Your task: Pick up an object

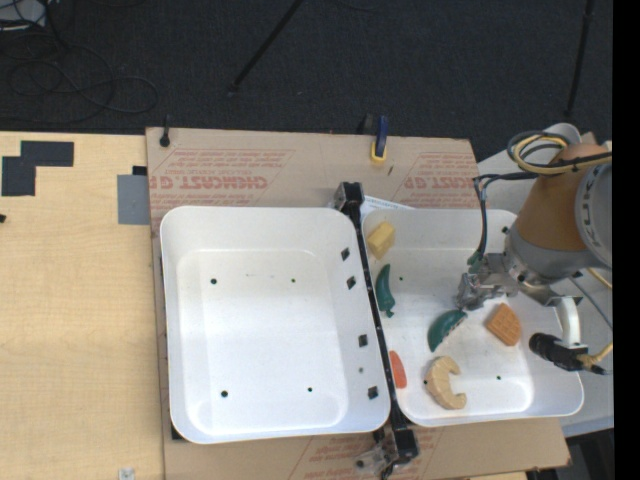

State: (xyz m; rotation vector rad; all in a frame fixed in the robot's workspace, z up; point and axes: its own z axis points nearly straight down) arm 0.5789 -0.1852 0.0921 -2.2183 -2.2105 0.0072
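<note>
The end effector [478, 290] sits low inside the right bin [480, 413], just beside the orange waffle-like block [504, 324] and the dark green curved piece [445, 328]. Whether it is open or closed cannot be determined, and no object is visible in its grasp. All objects rest on the bin floor, including the tan crescent [445, 382] and yellow block [380, 238]. Judged status: pick not completed; grasp and lift remain.

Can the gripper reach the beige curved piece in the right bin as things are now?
Probably yes. The beige curved piece lies apart, nothing on top; the gripper is nearby in the right bin.
</note>
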